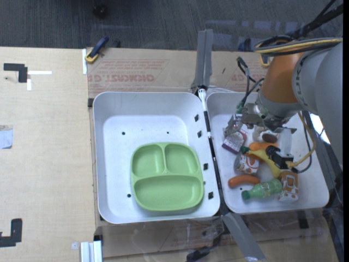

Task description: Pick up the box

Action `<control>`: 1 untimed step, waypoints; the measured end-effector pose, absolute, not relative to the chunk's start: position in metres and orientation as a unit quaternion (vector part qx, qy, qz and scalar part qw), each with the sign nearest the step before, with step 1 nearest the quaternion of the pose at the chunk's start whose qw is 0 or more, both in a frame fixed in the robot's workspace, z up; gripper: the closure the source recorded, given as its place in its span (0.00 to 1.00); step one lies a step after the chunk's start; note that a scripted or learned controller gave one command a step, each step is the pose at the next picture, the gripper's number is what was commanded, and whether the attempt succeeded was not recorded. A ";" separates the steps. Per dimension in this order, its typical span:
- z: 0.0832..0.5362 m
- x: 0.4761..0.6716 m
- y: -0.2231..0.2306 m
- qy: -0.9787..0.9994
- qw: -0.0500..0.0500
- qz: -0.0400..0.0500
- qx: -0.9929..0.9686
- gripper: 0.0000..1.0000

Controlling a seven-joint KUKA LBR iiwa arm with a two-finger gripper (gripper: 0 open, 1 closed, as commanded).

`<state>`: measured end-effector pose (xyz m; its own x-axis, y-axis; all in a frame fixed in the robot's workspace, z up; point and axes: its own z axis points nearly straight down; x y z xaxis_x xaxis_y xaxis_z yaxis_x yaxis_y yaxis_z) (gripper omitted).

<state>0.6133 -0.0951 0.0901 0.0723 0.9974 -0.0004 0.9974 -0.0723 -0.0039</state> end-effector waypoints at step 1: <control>0.098 0.613 -0.096 -0.680 0.002 0.002 -0.734 1.00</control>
<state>0.6129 -0.0962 0.0977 0.0764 0.9971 -0.0007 0.9971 -0.0764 -0.0058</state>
